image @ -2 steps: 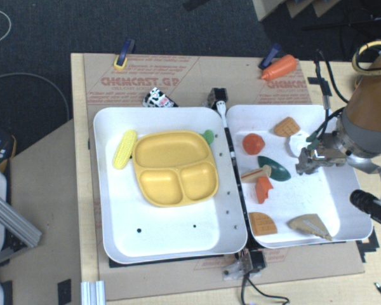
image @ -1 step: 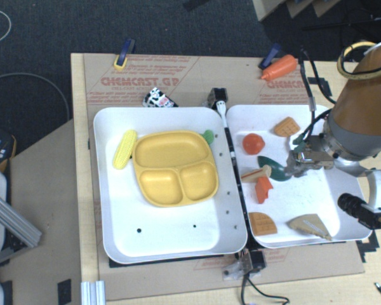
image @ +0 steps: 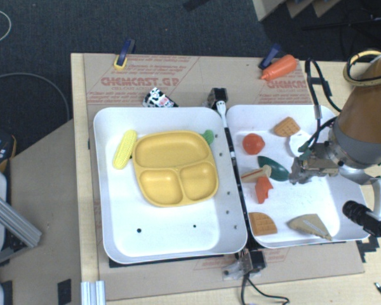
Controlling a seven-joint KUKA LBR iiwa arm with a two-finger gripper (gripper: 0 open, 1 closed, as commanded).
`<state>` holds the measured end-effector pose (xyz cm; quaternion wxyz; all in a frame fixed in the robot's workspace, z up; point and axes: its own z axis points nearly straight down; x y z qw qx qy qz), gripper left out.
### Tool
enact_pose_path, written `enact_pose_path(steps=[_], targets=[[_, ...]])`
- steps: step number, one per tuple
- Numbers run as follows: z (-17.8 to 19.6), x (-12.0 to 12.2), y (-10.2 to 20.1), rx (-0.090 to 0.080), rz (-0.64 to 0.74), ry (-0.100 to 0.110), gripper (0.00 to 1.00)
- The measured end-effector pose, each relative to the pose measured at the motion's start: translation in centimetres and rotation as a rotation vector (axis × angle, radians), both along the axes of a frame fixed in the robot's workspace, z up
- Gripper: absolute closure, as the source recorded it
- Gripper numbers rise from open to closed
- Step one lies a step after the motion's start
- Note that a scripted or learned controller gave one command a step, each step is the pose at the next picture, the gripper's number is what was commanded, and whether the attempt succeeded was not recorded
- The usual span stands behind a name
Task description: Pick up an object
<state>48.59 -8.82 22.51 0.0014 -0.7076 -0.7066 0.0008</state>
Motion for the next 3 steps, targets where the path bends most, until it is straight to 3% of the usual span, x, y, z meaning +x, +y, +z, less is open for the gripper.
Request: enact_pose_path(steps=[3], targets=[[-1.0,0.59,0.92,0.0,0.002,-0.001,1.0]])
